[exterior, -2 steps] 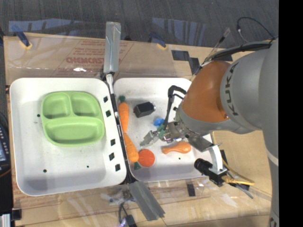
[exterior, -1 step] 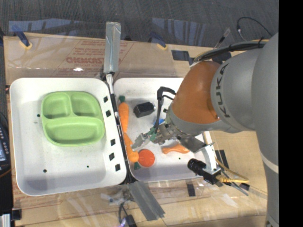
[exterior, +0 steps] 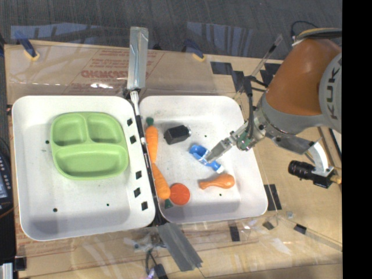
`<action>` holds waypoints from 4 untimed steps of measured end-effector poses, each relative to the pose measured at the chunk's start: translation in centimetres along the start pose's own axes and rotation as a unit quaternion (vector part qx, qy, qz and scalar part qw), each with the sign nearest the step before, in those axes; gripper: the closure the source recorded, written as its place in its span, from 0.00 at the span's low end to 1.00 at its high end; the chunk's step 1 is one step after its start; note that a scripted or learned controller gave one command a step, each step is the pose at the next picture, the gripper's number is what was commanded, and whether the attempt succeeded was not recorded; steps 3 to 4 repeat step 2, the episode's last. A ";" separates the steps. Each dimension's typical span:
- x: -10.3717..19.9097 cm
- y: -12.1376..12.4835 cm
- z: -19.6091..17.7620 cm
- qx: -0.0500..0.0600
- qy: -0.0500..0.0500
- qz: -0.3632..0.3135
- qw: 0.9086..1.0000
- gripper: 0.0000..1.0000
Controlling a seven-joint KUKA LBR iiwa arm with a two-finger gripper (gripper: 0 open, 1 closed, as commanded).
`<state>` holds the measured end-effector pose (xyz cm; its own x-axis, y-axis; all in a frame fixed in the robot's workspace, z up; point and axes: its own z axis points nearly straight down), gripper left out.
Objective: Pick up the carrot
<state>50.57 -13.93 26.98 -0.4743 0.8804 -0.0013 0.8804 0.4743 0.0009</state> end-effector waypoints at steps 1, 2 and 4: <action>-3.0 -2.3 7.5 0.002 0.002 -0.060 0.998 0.00; 1.8 -2.3 12.8 0.002 0.002 -0.056 0.998 0.00; 1.8 -2.3 12.8 0.002 0.002 -0.056 0.998 0.00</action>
